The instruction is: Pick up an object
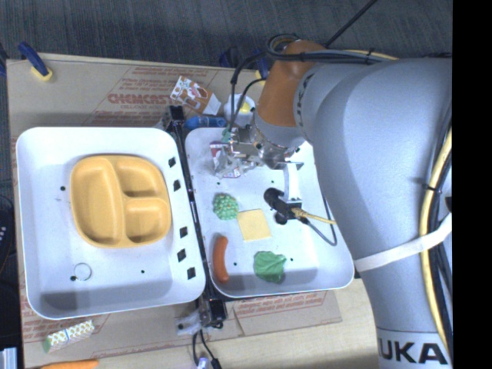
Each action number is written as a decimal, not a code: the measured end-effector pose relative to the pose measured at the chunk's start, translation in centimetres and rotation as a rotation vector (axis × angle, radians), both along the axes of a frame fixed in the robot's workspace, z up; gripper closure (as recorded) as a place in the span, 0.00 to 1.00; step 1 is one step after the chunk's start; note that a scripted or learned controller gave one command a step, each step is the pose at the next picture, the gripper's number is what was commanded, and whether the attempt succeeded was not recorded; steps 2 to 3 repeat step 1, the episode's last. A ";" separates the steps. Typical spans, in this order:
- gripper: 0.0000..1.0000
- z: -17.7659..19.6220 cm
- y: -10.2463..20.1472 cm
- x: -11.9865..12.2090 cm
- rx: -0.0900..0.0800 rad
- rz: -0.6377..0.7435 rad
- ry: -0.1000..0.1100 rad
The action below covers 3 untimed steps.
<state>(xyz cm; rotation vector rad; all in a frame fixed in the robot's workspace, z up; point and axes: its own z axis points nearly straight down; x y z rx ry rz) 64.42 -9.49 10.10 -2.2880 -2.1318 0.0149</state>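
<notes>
**A:** Entry one, far left?

**B:** Left bin [34, 229]: white, shallow.
- It holds one yellow tray [119, 200] with three compartments, lying flat, a little toward 11 o'clock from the bin's middle.
- Outside the bin, on the cardboard sheet [138, 91], a blue clamp [34, 60] sits at 11 o'clock.
- A green-and-white packet [69, 334] sits at 7 o'clock.

**A:** Entry two, the middle?

**B:** A printed packet [188, 92] lies on the cardboard, at 12 o'clock from the seam where the bins meet.

**A:** Entry three?

**B:** Right bin [319, 256]: white, set against the left bin. It holds four loose objects for picking.
- Sausage [221, 256]: orange-red, at 7 o'clock, lengthwise along the left wall.
- Green bumpy lump [224, 205]: at 9 o'clock.
- Yellow square [254, 224]: flat, near the bin's middle, just beside the lump at its 4 o'clock.
- Green leaf [269, 264]: crumpled, at 6 o'clock, near the front wall.

**A:** Entry four, the robot?

**B:** The arm [369, 152] is grey with an orange band and reaches in from 3 o'clock.
- The gripper [229, 158] is over the right bin at 11 o'clock.
- The lump is near the gripper, at its 6 o'clock, and apart from it.
- I cannot tell whether the gripper is apart or together, because its tip is a blur of metal.
</notes>
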 end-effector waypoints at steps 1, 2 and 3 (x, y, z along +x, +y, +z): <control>1.00 9.1 1.4 -6.8 -0.002 0.137 -0.014; 1.00 9.1 1.4 -6.8 -0.002 0.137 -0.014; 1.00 9.1 1.4 -6.8 -0.002 0.137 -0.014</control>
